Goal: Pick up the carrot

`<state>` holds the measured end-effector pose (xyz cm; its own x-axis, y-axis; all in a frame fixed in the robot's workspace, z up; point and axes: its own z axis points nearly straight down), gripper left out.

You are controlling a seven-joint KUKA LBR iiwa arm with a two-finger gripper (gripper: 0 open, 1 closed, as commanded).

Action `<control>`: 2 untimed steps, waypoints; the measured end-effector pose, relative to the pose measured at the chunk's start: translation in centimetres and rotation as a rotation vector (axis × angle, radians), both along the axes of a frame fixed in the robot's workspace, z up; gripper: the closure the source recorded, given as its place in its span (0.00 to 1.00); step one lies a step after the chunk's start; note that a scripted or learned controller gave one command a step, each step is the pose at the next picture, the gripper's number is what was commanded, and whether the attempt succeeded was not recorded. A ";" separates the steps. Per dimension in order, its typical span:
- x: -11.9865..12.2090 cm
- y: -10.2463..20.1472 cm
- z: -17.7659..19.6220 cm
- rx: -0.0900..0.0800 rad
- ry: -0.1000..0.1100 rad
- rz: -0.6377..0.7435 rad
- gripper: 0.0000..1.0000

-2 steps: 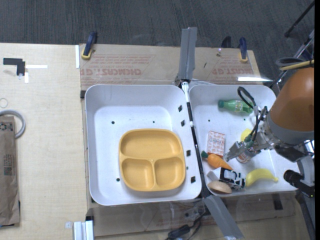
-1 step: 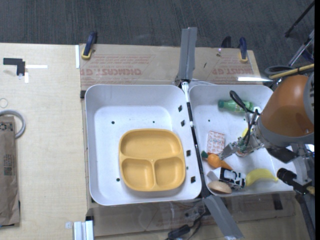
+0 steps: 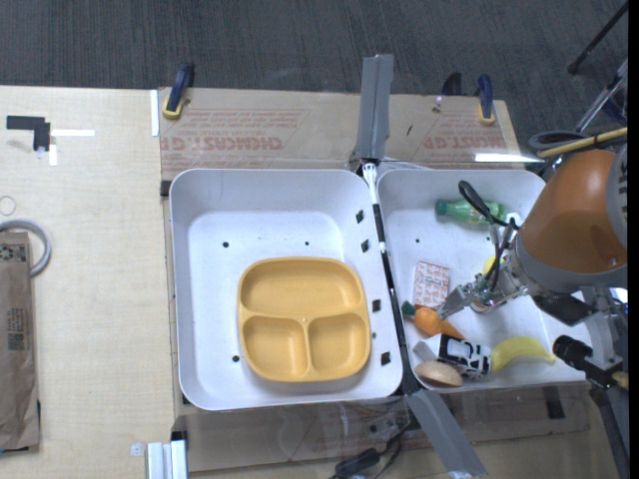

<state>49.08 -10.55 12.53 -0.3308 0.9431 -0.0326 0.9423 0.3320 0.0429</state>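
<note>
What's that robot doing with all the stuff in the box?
The robot arm is reaching into the right bin, and its gripper is low beside the carrot. The carrot lies on the bin floor, not lifted. Near it are a banana, a green bottle and a small card. The yellow divided plate sits in the left bin.

One fixed camera looks down aslant on both white bins (image 3: 185,297)
</note>
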 end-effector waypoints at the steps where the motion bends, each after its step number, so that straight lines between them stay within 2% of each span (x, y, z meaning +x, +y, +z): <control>1: 4.7 -2.8 8.2 0.009 0.053 0.265 0.00; 2: -1.3 -1.2 2.9 -0.001 0.056 0.700 0.00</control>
<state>47.77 -11.74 15.46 -0.8615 0.5077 0.0012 0.5077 0.8615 0.0001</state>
